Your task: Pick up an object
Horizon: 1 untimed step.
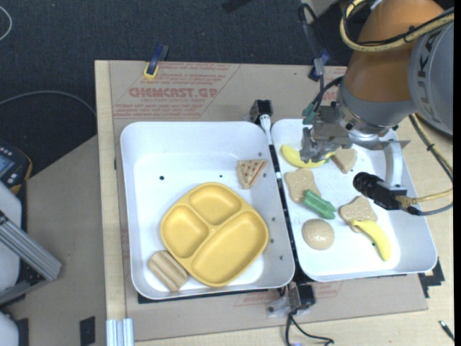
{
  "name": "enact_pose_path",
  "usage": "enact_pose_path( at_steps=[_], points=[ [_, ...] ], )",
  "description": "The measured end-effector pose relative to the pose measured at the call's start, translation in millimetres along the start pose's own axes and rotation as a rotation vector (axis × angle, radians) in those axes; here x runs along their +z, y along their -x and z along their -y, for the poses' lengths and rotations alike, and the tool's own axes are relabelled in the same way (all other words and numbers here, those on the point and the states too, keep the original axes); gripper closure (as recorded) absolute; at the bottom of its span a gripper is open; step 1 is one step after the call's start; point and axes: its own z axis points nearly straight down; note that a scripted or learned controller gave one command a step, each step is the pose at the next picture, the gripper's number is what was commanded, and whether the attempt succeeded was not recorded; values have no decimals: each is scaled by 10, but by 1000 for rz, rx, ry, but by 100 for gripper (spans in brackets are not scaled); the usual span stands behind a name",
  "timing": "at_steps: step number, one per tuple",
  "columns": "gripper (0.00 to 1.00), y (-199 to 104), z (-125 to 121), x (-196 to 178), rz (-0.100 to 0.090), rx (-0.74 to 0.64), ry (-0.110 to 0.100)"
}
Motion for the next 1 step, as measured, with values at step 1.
enact_pose_path(
  at_steps=[1],
  points=[
    [100,353,260,834,1,2,-11]
  ],
)
